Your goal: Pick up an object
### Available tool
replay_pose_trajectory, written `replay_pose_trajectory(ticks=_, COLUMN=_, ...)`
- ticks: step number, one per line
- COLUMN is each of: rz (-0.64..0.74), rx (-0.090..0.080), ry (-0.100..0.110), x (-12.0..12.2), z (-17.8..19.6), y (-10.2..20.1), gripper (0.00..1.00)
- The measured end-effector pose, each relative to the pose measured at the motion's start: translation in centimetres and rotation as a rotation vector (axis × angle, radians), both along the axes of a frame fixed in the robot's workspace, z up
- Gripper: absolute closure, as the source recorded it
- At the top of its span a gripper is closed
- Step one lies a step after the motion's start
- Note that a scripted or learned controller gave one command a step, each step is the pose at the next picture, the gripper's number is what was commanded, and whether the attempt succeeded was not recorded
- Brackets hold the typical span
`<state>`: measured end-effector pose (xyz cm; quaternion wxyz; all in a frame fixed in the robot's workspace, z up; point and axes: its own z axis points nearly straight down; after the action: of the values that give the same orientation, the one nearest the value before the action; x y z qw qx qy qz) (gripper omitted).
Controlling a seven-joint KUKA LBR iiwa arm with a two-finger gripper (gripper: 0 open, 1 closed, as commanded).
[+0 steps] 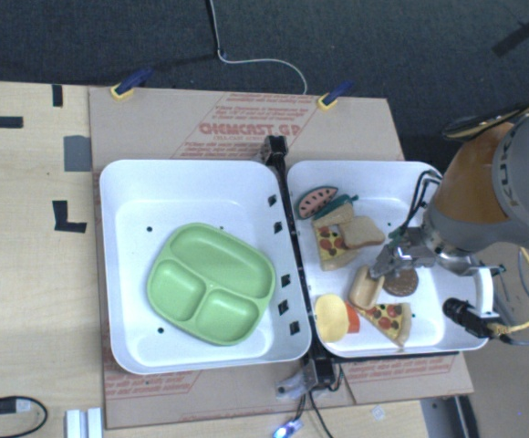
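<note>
My gripper (388, 265) hangs low in the right bin (429, 176), directly over a tan bread roll (365, 288) and a brown round cookie (401, 284). Whether it touches either one I cannot tell. Just left of it lie a toast slice (363, 233) and a pizza slice (330, 244). A watermelon slice (316, 200) sits at the bin's far left corner. Along the near wall lie a second pizza slice (386, 318) and a yellow rounded piece (330, 317).
The left bin (123, 245) holds a green divided plate (212, 283). A black divider with clips (287, 245) runs between the bins. The arm's grey body and orange band (470, 190) cover the right bin's right side. A cable (246, 60) lies behind the bins.
</note>
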<state>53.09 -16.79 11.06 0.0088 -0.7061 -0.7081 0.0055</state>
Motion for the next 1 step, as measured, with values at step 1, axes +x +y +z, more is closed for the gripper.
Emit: replay_pose_trajectory(ticks=1, rz=0.0, rx=0.002, ry=0.008, x=-0.11, z=0.56, y=0.07, gripper=1.0)
